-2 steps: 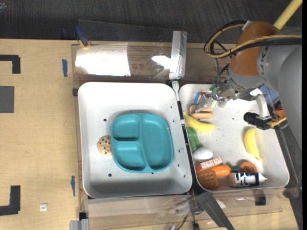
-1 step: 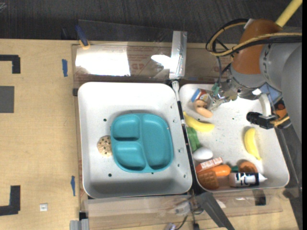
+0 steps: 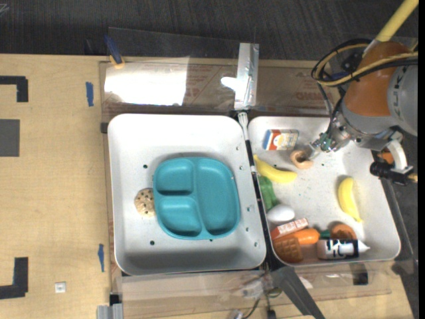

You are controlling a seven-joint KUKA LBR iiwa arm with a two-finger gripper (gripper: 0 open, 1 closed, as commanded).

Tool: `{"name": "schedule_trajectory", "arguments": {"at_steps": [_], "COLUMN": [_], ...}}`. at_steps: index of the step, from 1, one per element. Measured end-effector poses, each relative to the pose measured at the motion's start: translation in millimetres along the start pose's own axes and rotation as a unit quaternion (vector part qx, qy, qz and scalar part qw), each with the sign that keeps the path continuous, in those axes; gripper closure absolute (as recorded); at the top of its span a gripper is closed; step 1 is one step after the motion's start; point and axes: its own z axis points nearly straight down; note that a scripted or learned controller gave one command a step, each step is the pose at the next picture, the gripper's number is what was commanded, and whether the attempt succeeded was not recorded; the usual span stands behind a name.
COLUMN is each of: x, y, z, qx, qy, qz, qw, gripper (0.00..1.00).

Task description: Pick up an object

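I count two white bins (image 3: 126,135), two bananas (image 3: 274,172), one teal tray (image 3: 197,196) and one cookie (image 3: 144,202).

the arm (image 3: 392,92) is running off the right edge; the hand's (image 3: 324,143) finger spacing is looking too small to tell.

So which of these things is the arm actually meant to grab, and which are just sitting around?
Could be picked, all in the right bin, near the gripper:
- small carton
- two bananas
- tan ring-shaped piece
- white egg-like piece
- carrot
- black-and-white bottle

Just lying about, in the left bin:
- teal divided plate
- cookie
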Motion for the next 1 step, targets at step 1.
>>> {"name": "schedule_trajectory", "arguments": {"at_steps": [1], "x": [45.2], "y": [21.0], "z": [-0.4], "qx": [-0.001], "qy": [0.000], "qz": [0.056], "qw": [0.9984], "gripper": [1.00]}}
